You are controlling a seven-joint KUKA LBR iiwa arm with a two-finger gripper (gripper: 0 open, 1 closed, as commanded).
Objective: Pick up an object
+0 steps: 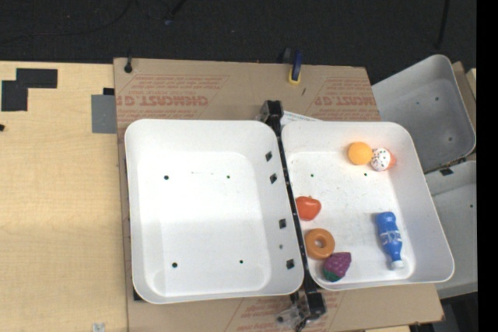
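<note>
The right bin [412, 159] holds several small objects. An orange ball [359, 153] lies near its far side, touching a white spotted ball [380, 159]. A red tomato-like piece [309, 207] sits by the bin's left wall. Below it lies a brown doughnut ring [319, 242], with a purple grape bunch [338, 266] at the near edge. A blue bottle [389, 239] with a white cap lies on its side toward the right.
The left bin [148, 167] sits beside the right one, joined by a black clamp strip [278, 190]. Both rest on a cardboard sheet [202, 93] on the wooden bench. A grey metal plate [424, 101] stands at the right.
</note>
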